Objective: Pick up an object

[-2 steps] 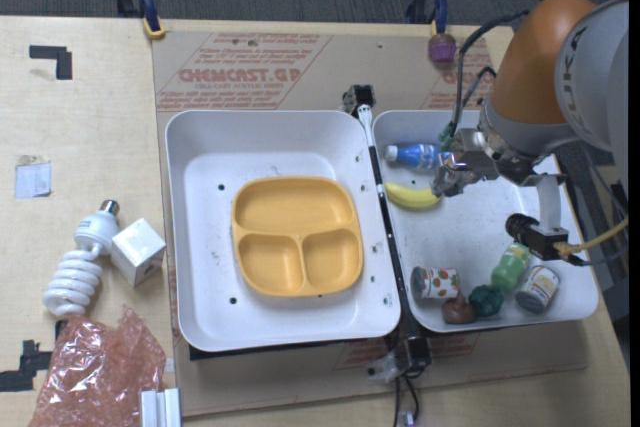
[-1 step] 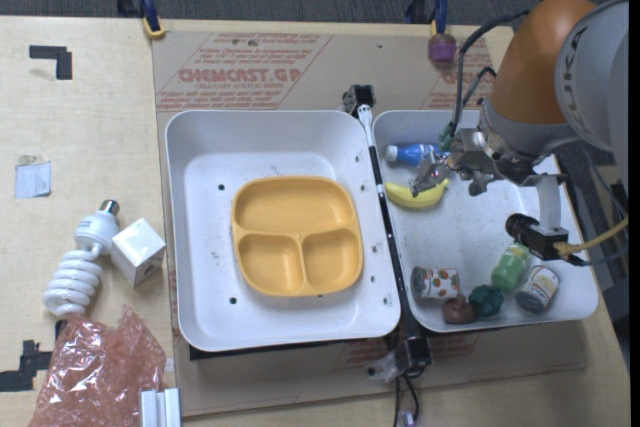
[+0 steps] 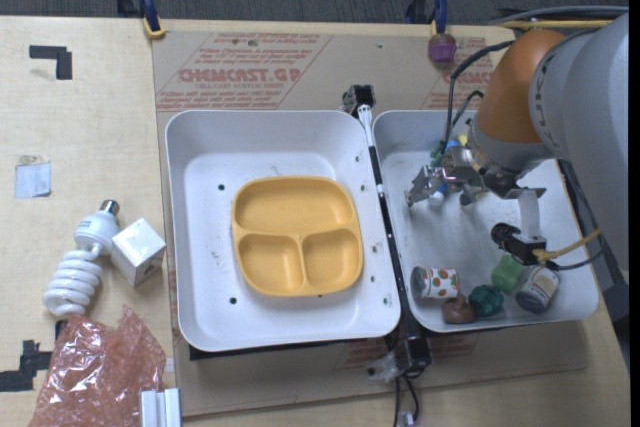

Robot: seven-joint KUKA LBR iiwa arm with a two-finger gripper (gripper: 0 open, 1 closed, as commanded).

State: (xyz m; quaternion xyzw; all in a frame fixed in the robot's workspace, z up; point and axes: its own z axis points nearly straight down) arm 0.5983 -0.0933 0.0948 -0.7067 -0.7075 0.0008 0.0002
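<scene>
Yellow plate (image 3: 297, 235), three compartments, is sitting in the middle of the left bin (image 3: 200, 215). The right bin (image 3: 450, 240) is lying just right of the plate. The grey arm (image 3: 590, 85) is reaching in from the far right of the plate, orange band showing. The gripper (image 3: 440, 187) is hanging over the right bin, right of the plate and level with its top edge, apart from every loose thing. Claw state: cannot tell, too cluttered to read.

Pickable things are all sitting right of the plate, level with its lower edge or a bit below, in a cluster. The patterned can (image 3: 435, 283) is sitting nearest the plate. The brown lump (image 3: 458, 311) is lying just past it, lower. The dark green lump (image 3: 488, 300) is touching the brown one. The light green piece (image 3: 508, 273) is sitting further right, and the small jar (image 3: 538, 290) is lying farthest from the plate.

Left of the plate, outside the bins, a spiral bulb (image 3: 80, 260) and white cube (image 3: 138, 250) are lying side by side. Pink wrap (image 3: 95, 370) is lying lower left of the plate.
</scene>
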